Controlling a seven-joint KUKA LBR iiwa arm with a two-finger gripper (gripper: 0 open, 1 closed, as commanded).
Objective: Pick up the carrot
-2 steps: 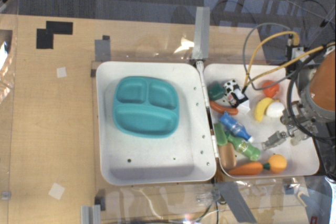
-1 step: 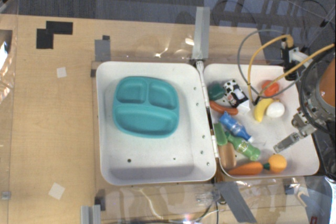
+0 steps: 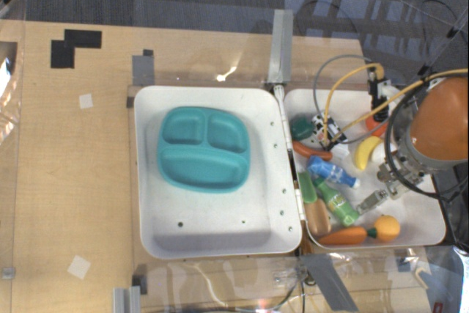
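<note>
My tool (image 3: 327, 130) hangs in the far part of the right bin (image 3: 432, 234), over the red toy (image 3: 311, 152) and beside the dark green piece (image 3: 301, 127). Cables crowd it, so I cannot tell its state, nor whether it touches anything. The carrot (image 3: 343, 236) lies well nearer the camera than my tool, along the bin's front wall, with the orange fruit (image 3: 387, 228) beside it. I judge I should approach from above, crosswise to its length, clear of the green bottle (image 3: 338, 204).
</note>
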